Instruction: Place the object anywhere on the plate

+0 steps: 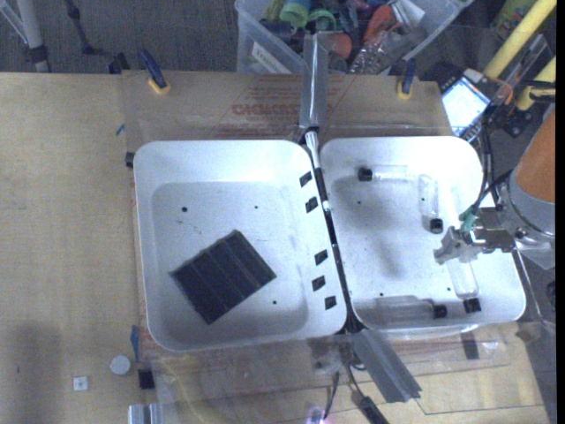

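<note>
The plate (222, 275) is a dark, ribbed square lying flat and turned at an angle on the floor of the left bin (159, 170). Nothing rests on it. My gripper (452, 247) hangs low over the right side of the right bin (402, 148), far from the plate. Several clear tube-like pieces with black ends lie in that bin. One clear piece (463, 283) lies just below the gripper and another (429, 200) just up and left of it. I cannot make out anything held in the gripper.
A central divider (325, 237) with black tabs separates the two bins. A third clear piece (404, 308) lies along the right bin's front wall. A crate of colourful items (353, 11) stands behind the bins. The arm's orange band (540, 162) is at the right.
</note>
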Tool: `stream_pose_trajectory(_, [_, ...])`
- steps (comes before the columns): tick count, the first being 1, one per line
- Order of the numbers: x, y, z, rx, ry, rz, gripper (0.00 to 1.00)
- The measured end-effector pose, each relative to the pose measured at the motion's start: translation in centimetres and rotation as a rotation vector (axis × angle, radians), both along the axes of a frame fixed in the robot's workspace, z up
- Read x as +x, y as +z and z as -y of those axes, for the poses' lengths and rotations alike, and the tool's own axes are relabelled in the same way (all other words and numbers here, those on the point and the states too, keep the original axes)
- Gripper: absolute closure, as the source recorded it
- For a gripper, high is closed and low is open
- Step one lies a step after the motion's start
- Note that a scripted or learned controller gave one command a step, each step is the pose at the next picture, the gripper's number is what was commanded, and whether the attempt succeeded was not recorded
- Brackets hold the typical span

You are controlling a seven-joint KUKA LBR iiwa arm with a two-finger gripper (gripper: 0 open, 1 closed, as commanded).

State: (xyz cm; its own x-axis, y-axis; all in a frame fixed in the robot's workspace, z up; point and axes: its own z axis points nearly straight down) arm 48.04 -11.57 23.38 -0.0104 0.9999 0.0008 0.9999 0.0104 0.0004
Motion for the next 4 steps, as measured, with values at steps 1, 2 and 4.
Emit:
stream_pose_trajectory(1, [7.6, 0.5, -8.0, -0.002, -0.351, -0.002, 1.0])
stream_pose_trajectory(2, [14.7, -3.2, -13.3, -0.002, 0.026, 0.002, 1.0])
stream_pose_trajectory(4, [18.6, 2.6, -26.4, -0.001, 0.274, 0.004, 1.0])
